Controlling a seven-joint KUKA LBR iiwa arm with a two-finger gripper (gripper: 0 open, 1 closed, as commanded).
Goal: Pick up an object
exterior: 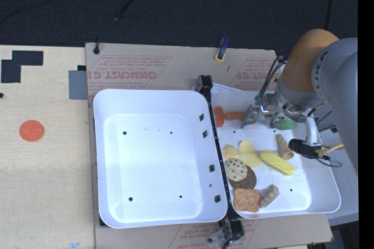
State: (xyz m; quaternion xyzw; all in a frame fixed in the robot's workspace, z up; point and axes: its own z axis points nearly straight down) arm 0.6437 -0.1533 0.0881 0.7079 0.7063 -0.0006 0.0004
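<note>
Several toy foods crowd the right bin [327, 198], and that crowding is where I would expect trouble. The gripper [264, 115] hangs low over the far end of that bin, near a small green piece [286, 123] and just right of an orange carrot-like piece [225, 116] lying by the divider; from where I stand I cannot tell how it is set, and I see nothing caught in it. Nearer the front lie a corn cob [277, 162], a brown stick-shaped piece [284, 147], a pale yellow slice [249, 154], a cookie [236, 169], a waffle [247, 200] and a tan lump [269, 195], many touching or overlapping. A descent between pieces could nudge them apart and close on air, or pinch two at once. The rounded, slick-looking corn may squirt out sideways. The green piece sits partly under the wrist, so a grab there looks risky too. The left bin [102, 154] offers nothing to take.
</note>
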